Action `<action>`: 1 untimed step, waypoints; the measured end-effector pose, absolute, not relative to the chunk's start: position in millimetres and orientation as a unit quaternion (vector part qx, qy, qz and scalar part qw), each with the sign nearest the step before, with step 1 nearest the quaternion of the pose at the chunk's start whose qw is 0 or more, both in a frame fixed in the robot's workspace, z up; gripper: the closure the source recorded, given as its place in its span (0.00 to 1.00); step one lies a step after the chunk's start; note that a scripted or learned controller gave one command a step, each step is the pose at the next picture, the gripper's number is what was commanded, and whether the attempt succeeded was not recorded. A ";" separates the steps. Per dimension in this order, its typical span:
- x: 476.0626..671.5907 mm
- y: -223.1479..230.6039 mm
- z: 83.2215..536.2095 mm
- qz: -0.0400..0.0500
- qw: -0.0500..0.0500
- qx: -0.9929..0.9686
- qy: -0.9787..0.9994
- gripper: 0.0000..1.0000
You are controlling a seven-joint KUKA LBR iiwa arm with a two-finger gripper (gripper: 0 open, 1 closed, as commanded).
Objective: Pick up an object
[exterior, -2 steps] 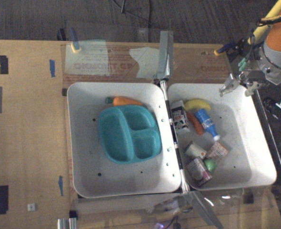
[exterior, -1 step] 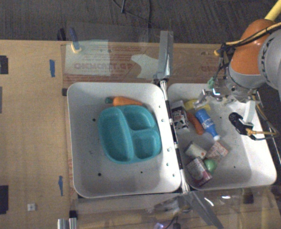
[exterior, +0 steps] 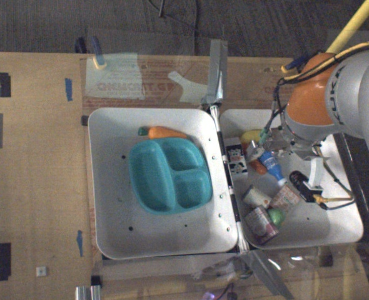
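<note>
The left bin (exterior: 103, 186) holds a teal divided plate (exterior: 170, 175), with a toy carrot (exterior: 166, 132) touching its 12 o'clock edge; the right bin (exterior: 344, 227) is crowded: blue bottle (exterior: 272, 165), white cup (exterior: 256, 197), green ball (exterior: 276, 217), small packets; the bench (exterior: 34, 167) is brown cardboard; the arm (exterior: 334, 95) enters from 3 o'clock, the tool (exterior: 267, 147) low above the bottle, whether open I cannot tell.

divided tray (exterior: 170, 175) in left bin (exterior: 109, 230), carrot (exterior: 164, 132) behind it

The arm (exterior: 344, 99) hides its tool (and the right bin's (exterior: 344, 227) far corner).
</note>
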State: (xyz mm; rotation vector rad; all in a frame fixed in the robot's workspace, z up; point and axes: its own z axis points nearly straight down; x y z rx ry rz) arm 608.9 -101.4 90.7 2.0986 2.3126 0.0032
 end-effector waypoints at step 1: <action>608.5 -102.2 99.5 0.002 0.008 0.673 0.739 1.00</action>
